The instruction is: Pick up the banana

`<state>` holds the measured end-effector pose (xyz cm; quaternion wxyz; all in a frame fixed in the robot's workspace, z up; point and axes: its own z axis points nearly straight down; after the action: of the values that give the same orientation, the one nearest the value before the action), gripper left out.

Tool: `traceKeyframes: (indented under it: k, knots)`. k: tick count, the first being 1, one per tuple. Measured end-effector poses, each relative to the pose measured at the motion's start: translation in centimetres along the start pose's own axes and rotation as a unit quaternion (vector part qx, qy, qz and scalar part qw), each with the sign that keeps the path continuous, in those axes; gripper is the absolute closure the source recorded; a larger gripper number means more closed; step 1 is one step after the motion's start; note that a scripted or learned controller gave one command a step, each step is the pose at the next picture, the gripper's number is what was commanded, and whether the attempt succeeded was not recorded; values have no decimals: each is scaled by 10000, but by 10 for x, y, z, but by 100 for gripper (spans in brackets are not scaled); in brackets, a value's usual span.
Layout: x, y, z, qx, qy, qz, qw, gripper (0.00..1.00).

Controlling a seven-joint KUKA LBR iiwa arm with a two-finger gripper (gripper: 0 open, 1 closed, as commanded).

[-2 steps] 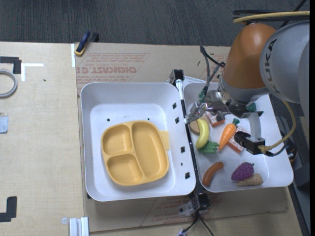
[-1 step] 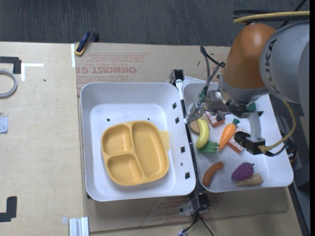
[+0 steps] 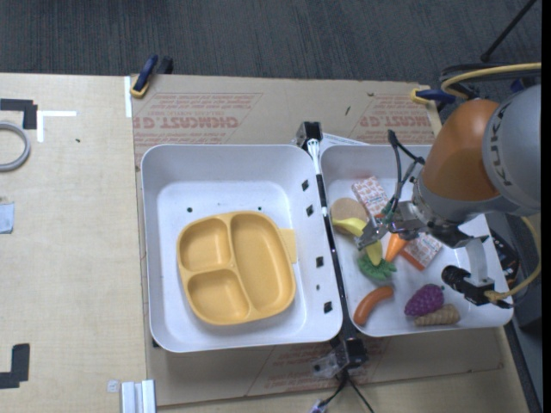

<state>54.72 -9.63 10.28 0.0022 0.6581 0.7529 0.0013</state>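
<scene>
Two shallow white bins sit side by side on a cardboard sheet in the middle of the frame. The left bin (image 3: 155, 231) holds a yellow three-compartment plate (image 3: 235, 268), set flat as an open landing spot. The right bin (image 3: 413, 323) holds the loose toy food, crowded together so any pick must be made among neighbours.

The banana (image 3: 350, 226), small and yellow, lies near the right bin's left wall, touching the lower edge of a tan bread slice (image 3: 347, 209). The arm's gripper (image 3: 376, 233) reaches in from the right and sits low, just right of the banana, its thin fingers appearing spread apart with nothing between them; it looks poised for a grasp, not yet holding.

Below the gripper lie a green leafy vegetable (image 3: 377, 267) and an orange carrot (image 3: 393, 246). A sausage (image 3: 372, 305), purple grapes (image 3: 424, 299) and a waffle cone (image 3: 436, 317) lie toward the lower edge. A red-and-white snack packet (image 3: 371, 194) sits higher up; its print is too small to read.

The cardboard (image 3: 194, 110) bears upside-down red lettering that appears to read "CHEMCZT".
</scene>
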Motion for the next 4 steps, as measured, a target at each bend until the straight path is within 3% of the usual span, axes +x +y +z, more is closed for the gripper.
traceKeyframes:
  k: [1, 2, 3, 4]
  knots:
    - [-8, 47, 7, 10, 5, -249, 9997, 0]
    - [-8, 47, -1, 12, 1, -236, 9997, 100]
    - [21, 20, -90, 8, 4, -2870, 9579, 100]
    - [-12, 32, -5, 15, 13, -3428, 9394, 100]
